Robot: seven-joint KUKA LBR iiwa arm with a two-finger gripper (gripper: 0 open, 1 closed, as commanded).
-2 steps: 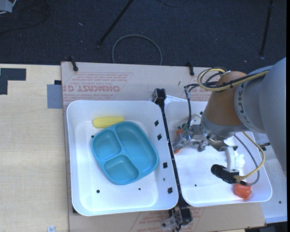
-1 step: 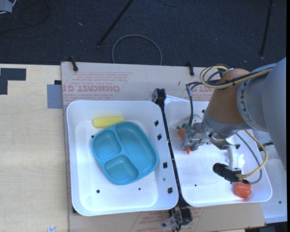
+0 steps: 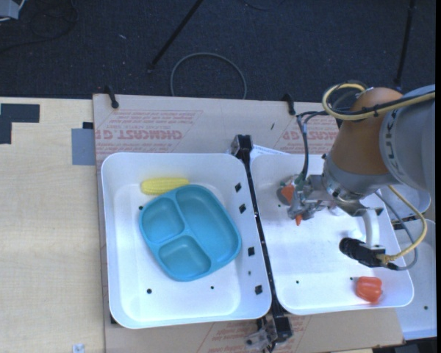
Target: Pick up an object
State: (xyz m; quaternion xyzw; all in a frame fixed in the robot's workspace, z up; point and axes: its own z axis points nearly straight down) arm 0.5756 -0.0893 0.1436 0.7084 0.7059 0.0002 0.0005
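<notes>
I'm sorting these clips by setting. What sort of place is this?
Probably a robotics lab test bench: a grey arm reaches over two white bins, toy items such as a blue divided plate lie inside, and cables trail on dark carpet behind.

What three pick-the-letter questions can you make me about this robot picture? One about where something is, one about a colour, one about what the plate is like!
1. Where is the yellow corn?
A. left bin
B. right bin
C. on the floor

2. What colour is the divided plate?
A. red
B. blue
C. green

3. How is the plate lying?
A. flat, open side up
B. upside down
C. standing on edge

Answers:
1 A, it lies in the left bin beside the plate.
2 B, it is light blue.
3 A, all three compartments face up.
</notes>
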